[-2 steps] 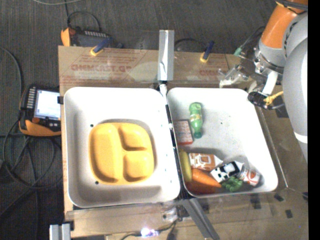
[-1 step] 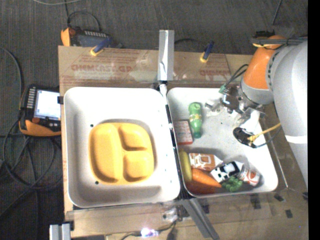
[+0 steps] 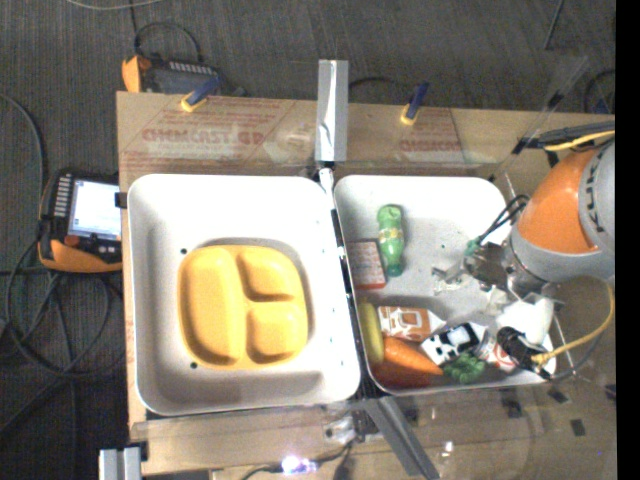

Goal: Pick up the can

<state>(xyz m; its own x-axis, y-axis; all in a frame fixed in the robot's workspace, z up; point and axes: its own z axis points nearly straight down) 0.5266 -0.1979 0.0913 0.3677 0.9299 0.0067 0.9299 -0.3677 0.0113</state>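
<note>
The can (image 3: 366, 263), small with a reddish-brown label, lies in the right bin (image 3: 440, 193) against the divider, just left of a green bottle (image 3: 390, 236). My gripper (image 3: 458, 271) hangs over the middle right of the same bin, well to the right of the can and apart from it. Nothing is visibly held in it. The grey arm with its orange band (image 3: 558, 213) comes in from the right edge.
Along the right bin's front lie a banana (image 3: 372, 334), a carrot (image 3: 408, 360), a small orange-and-white box (image 3: 406, 320), a black-and-white item (image 3: 450, 343) and a green vegetable (image 3: 464, 369). The left bin (image 3: 150, 268) holds a yellow divided tray (image 3: 243, 303).
</note>
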